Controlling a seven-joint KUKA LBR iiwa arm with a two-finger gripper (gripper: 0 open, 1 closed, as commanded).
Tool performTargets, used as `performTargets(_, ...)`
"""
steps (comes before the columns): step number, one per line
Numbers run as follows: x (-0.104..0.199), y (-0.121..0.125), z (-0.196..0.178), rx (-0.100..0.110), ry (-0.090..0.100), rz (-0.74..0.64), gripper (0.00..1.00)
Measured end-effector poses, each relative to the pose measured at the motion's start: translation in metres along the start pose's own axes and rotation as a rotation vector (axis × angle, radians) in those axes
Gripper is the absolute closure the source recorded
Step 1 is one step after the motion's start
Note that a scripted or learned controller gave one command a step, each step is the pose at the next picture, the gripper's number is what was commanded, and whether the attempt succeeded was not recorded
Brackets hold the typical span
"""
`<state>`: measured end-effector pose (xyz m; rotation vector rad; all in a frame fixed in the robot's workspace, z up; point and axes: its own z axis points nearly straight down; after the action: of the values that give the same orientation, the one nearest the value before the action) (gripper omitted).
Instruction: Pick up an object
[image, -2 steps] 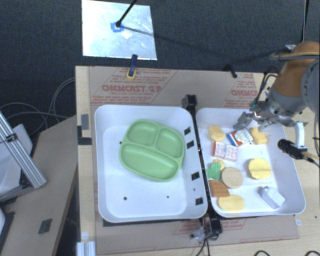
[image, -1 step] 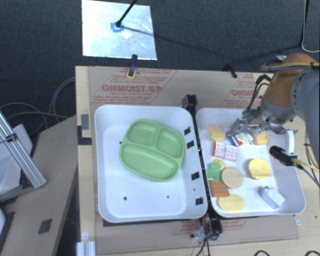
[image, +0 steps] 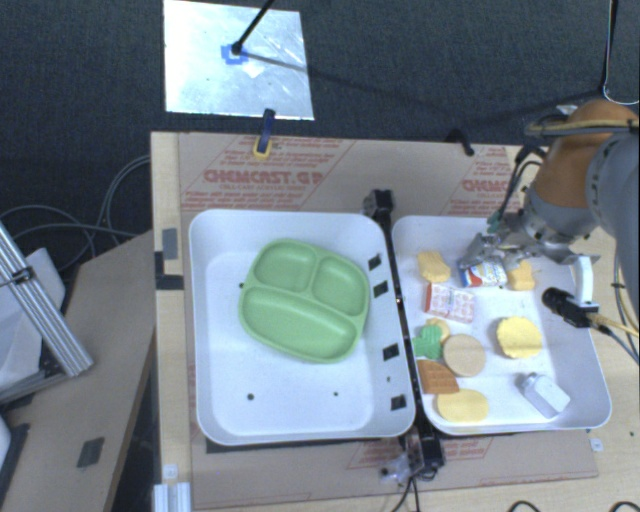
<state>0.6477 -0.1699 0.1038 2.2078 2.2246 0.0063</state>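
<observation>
Here the grey two-finger gripper (image: 483, 262) hangs over a small red-and-white crinkly packet (image: 482, 274); its finger state I cannot tell. Likely light, floppy, slippery; pinch its edges.

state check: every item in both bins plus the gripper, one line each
green tray: upright, flat in the left bin, compartments bare
gripper: low in the right bin, over a blue-and-white packet
red-and-white packet: lying flat
tan disc: flat, touching the green piece
grey bottle: on its side
</observation>
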Motion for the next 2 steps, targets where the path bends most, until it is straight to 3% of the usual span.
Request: performTargets(2,-0.011,0.012,-0.098,0.000,0.000,0.002,1.00)
